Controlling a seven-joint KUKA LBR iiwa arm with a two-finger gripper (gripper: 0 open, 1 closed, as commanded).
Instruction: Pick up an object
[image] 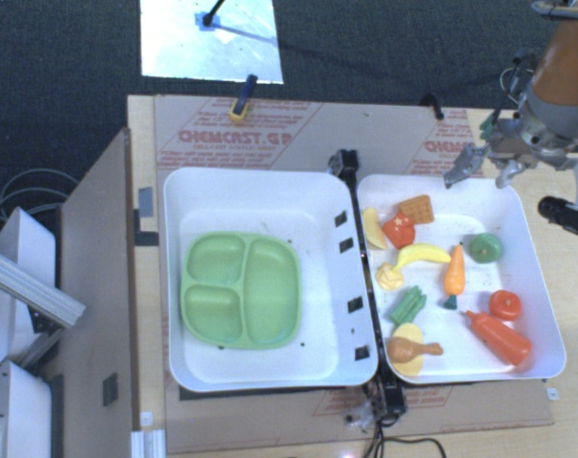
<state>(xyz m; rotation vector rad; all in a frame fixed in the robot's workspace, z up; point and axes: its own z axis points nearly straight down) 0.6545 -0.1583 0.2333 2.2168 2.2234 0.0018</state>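
The gripper (484, 168) hangs over the far edge of the right bin (537, 256), fingers spread and empty, clear of the toy food. Below lie the banana (423, 254), carrot (454, 271) and tomato (505, 304), loosely scattered. The green tray (241, 289) sits in the left bin (270, 194).

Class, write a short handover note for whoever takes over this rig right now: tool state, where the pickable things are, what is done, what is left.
Tool: open, holding nothing, hanging over the back rim of the right bin.
Right bin holds the toy food: waffle, banana, carrot, green apple, tomato, ketchup bottle, drumstick, green pods.
Left bin holds a green divided plate.
Done: nothing picked yet.
Left: lower into the right bin, close on one item, lift. The waffle looks nearest.
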